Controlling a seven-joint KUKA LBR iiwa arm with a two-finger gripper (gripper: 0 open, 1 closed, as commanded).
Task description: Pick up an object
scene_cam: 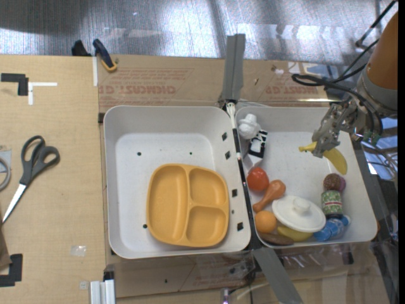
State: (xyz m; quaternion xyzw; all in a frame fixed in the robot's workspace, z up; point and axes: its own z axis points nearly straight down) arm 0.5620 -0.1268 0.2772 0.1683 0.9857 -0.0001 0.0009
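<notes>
Over on the right bin (304, 116), most of the clutter is packed along the near wall and the left side, so the open floor is found in the middle and toward the far wall. A white lid (297, 213) is parked near the front, with an orange ball (266, 221) just to its left and a blue item (330, 228) on its right. A small jar (331, 201) is stood upright beside the lid, and a dark round fruit (335, 182) is set just behind it. A red tomato (257, 179) and an orange gourd-shaped toy (271, 195) are lined up close to the divider, and a white figure (247, 126) with a black-and-white piece (257, 145) is tucked into the far left corner.

The left bin (164, 122) is taken up by 1 yellow divided plate (188, 205), with bare floor left along its far wall. A pair of scissors (28, 166) is laid on the bench well to the left.

The gripper (325, 145) is seen at the right side of the right bin, close to its right wall, with the grey arm and orange band (385, 62) above it. A yellow banana (334, 158) is seen right at the fingertips, its stem end poking out to the left. Honestly, how wide the jaws are spread can't be made out, and it can't be told whether the banana is actually pinched or just touched.
</notes>
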